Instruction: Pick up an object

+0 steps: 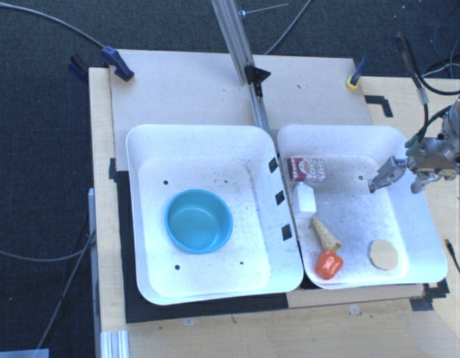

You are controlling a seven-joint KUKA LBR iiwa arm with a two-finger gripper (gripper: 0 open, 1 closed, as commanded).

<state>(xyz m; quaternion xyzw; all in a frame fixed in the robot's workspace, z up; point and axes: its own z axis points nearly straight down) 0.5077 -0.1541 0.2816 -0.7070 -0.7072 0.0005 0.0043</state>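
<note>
The right bin (341, 139) holds a red-and-white carton (306, 169), a small white block (305, 199), a tan cone-shaped piece (326, 234), a red pepper-like object (329, 264) and a round beige disc (383, 255). A blue bowl (199, 220) sits in the left bin (192, 144). My gripper (399, 180) hovers over the right bin's right side, above and beyond the disc. Its fingers are spread apart with nothing between them.
A metal pole (237, 36) slants down from the top to the gap between the bins. Clamps sit at the board's back corners, blue (118, 62) and yellow (354, 79). Cables run over the dark floor around the bench.
</note>
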